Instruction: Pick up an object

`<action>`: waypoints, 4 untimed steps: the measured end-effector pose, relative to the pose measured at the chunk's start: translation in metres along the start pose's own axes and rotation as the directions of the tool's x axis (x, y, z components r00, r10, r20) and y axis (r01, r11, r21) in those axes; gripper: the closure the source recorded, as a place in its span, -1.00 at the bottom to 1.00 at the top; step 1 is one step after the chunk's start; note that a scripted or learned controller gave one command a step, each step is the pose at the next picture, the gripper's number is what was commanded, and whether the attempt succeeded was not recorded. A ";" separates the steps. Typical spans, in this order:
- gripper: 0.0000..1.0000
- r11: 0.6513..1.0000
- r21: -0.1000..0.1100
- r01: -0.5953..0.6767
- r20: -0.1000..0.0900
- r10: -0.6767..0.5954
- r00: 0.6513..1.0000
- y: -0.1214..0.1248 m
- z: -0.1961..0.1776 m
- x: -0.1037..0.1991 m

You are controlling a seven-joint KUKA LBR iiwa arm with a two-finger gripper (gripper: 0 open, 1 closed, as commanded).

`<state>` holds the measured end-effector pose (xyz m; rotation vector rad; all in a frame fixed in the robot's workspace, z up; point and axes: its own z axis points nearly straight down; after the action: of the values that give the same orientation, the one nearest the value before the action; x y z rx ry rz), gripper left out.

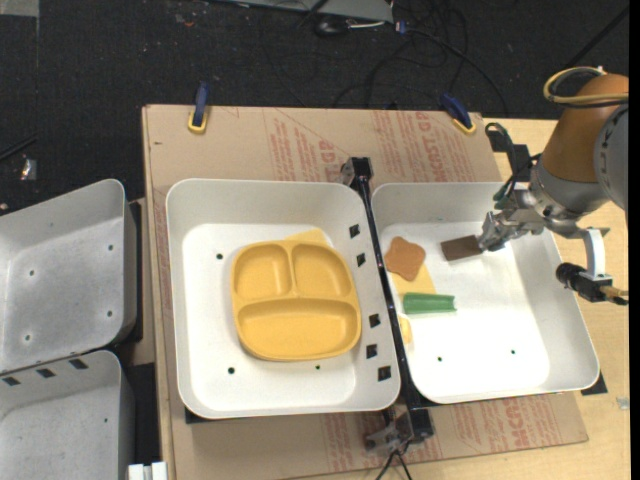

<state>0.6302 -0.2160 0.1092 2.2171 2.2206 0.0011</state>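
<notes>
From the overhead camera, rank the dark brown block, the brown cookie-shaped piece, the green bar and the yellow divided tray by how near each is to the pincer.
1. Dark brown block: right bin, right beside the pincer, on its left.
2. Brown cookie-shaped piece: right bin, near the divider.
3. Green bar: right bin, lower down, toward the front.
4. Yellow divided tray: left bin, across the divider.
</notes>
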 end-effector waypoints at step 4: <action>1.00 1.000 0.005 0.004 -0.003 -0.004 1.000 -0.018 -0.120 0.046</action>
<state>0.6121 -0.1694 0.2291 2.2167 2.2296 -0.0010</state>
